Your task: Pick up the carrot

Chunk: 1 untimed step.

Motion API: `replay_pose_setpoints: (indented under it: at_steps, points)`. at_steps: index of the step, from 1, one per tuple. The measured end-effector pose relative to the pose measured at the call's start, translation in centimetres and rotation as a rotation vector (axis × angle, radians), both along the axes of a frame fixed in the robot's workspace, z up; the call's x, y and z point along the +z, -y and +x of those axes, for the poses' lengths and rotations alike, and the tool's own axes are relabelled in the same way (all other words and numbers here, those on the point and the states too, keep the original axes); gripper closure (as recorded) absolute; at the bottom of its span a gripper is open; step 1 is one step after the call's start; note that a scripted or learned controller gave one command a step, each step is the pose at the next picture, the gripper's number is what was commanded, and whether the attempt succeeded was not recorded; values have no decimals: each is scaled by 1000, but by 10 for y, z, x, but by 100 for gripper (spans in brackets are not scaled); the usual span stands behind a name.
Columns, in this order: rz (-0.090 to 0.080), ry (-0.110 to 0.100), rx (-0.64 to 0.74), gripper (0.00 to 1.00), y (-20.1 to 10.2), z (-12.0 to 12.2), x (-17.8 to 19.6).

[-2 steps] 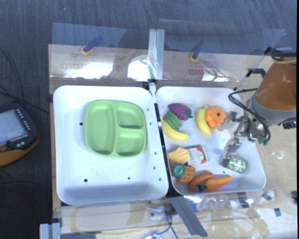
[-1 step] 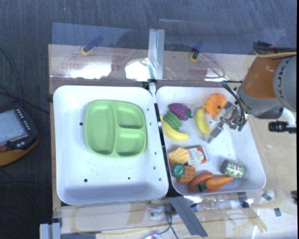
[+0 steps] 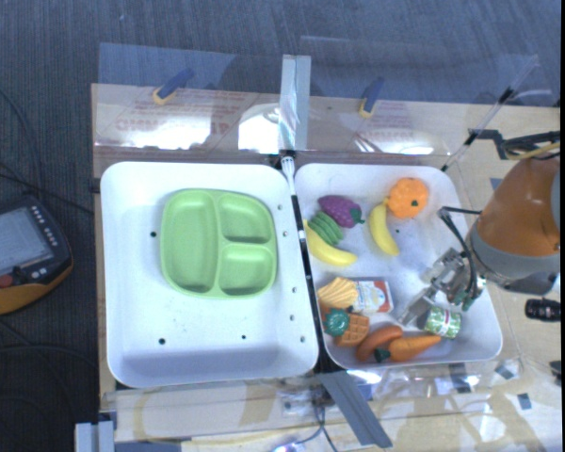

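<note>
Fingers (image 3: 431,301) state: can't tell, gripper (image 3: 440,295) is a blurry metal cluster low over the right bin (image 3: 471,243). Carrot (image 3: 412,346) lies flat just below the fingers, near the bin's front wall: orange, tapered, tip pointing right, green stub at its left end. Green can (image 3: 443,322) sits between fingers and carrot tip. Nothing visibly gripped.

We saw dark grey carpet (image 3: 264,8) around a pale wooden surface (image 3: 207,111). Clear panels (image 3: 169,64) stood along its far edge, catching glare. A handheld control pendant (image 3: 19,248) lay on the carpet at left, cables trailing.
</note>
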<state>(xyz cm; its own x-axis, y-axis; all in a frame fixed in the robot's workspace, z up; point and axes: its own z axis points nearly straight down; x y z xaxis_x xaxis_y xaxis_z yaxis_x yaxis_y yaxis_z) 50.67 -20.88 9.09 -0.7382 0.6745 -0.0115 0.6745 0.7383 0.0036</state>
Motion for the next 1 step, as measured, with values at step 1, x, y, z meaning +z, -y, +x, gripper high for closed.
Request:
replay_pose_setpoints:
  at_steps: [1]
  points:
    - [-1,7,72,0,14,-16,1]
